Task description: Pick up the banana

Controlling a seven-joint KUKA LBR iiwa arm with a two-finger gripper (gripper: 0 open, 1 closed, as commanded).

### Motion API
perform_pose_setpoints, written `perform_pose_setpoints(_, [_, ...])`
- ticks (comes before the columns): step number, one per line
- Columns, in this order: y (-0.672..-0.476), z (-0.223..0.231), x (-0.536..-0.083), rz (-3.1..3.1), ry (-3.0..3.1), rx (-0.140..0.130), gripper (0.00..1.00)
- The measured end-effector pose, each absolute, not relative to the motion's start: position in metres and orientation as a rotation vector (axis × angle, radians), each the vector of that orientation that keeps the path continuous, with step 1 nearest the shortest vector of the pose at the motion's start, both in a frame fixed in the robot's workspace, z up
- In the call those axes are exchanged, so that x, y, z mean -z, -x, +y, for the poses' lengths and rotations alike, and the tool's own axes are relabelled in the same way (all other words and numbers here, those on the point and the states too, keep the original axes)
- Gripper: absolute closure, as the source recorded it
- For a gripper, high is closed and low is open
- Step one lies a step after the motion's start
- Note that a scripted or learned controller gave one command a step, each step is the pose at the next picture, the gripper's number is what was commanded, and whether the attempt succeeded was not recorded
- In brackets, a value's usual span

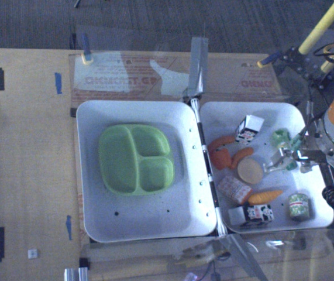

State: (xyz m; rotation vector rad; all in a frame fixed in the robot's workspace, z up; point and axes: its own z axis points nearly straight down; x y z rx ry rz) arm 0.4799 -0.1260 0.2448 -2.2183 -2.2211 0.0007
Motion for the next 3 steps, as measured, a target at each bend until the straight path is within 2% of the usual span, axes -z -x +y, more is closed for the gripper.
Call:
perform_pose_setpoints(1, [-0.478, -0.119, -0.177, -1.019, 2.965, -0.007, 0.00])
perform_pose_setpoints(2, [-0.500, -0.099, -0.176, -1.607, 2.695, -0.003, 0.00])
perform_pose_setpoints(3, [-0.526, -0.059, -0.184, -2.045, 2.385, 0.001, 0.00])
